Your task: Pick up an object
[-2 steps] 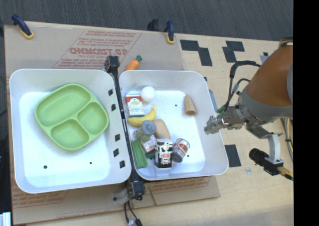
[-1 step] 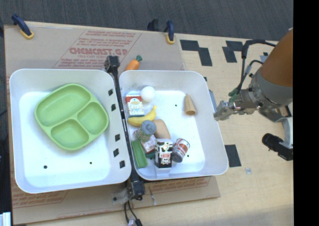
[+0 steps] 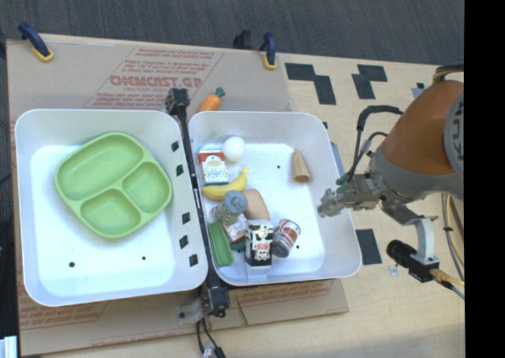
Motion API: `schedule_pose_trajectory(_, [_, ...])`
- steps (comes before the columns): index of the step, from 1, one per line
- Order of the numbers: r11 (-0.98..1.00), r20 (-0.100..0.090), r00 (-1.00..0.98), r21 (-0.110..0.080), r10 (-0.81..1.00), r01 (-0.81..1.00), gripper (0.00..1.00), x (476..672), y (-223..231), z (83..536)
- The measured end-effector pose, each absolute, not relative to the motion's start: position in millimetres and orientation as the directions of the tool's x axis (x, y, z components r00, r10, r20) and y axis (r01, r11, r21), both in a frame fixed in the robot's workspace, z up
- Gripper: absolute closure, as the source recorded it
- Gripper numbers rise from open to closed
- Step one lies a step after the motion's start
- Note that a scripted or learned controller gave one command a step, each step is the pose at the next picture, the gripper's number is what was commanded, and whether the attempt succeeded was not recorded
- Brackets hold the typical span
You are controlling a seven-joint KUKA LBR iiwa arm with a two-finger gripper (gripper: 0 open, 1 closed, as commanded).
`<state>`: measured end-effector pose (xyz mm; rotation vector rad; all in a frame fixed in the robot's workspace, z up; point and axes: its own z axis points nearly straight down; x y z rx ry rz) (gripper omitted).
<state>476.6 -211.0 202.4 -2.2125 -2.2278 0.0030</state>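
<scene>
The right bin holds a pile of small items: a white ball, a small red and white carton, a banana, a tan cone, a grey-topped can, a red can and a black and white box. My gripper hangs at the bin's right rim, right of the cone and above the red can, with nothing visibly in it. The orange band of the arm sits behind it to the right.
The left bin holds a green divided plate. A toy carrot lies on the cardboard just behind the bins. Blue and yellow clamps grip the board's far edge. Cables loop beside the arm.
</scene>
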Motion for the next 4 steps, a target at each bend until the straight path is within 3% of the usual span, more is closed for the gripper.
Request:
schedule_pose_trajectory(1, [0.006,-0.003,-0.006,0.004,1.000,1.000,1.00,533.6,-211.2,329.0])
schedule_pose_trajectory(2, [0.006,-0.002,-0.006,0.003,1.000,1.000,0.00,533.4,-211.2,328.5])
schedule_pose_trajectory(3, [0.006,0.002,-0.005,-0.005,1.000,1.000,0.00,541.8,-210.2,183.0])
schedule_pose_trajectory(4, [0.008,0.001,-0.008,-0.003,1.000,1.000,0.00,619.1,-138.2,141.2])
